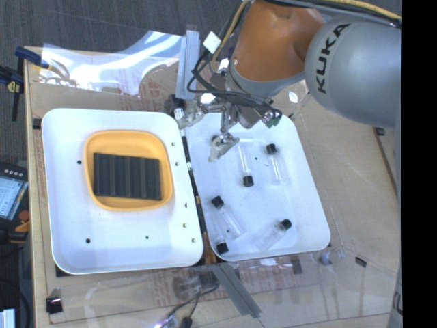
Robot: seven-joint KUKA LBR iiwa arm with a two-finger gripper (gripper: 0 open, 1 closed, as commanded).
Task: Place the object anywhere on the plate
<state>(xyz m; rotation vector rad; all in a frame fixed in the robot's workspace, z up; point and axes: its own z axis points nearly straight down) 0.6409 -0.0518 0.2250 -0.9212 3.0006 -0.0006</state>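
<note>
Two white bins (116, 251) on cardboard-topped bench (355, 203)

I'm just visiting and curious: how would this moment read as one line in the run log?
gripper: over right bin, top left, carrying nothing | vials: loose in right bin | plate: yellow, in left bin, no vial on it

A robotics lab: KUKA arm (341, 53), sample vials (244, 166).

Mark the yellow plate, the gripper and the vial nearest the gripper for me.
yellow plate (126, 144): camera view, upper rim.
gripper (220, 144): camera view, between the fingertips.
vial (244, 164): camera view, clear body above its black cap.
</note>
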